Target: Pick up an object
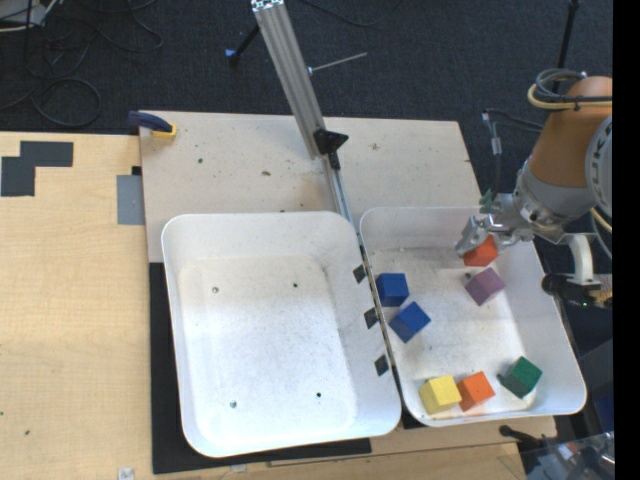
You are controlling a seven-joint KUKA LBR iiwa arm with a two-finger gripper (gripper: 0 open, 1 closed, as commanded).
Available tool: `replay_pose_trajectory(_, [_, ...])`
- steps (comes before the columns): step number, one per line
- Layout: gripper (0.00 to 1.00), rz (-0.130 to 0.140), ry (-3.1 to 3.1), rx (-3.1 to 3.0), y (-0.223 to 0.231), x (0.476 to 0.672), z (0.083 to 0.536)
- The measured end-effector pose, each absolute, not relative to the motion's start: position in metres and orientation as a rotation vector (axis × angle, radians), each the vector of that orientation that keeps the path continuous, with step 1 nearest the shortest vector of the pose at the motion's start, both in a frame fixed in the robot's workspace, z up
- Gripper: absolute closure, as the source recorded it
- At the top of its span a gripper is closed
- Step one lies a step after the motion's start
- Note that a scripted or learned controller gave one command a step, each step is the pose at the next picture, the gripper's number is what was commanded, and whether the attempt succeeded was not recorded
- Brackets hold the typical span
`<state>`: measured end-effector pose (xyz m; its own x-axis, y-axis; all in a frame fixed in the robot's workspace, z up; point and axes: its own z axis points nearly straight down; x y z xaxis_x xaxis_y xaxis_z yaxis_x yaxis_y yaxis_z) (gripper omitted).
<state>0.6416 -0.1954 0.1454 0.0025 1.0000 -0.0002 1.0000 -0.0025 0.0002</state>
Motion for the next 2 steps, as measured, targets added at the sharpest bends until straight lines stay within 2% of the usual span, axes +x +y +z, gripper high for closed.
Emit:
replay_pose_trajectory(1, [1.0,0.0,2.216,2.225,-0.198,0.636,0.205])
replay_pose_trajectory(2, [1.0,-0.001,2.219,2.224,-0.2,0.637,0.245])
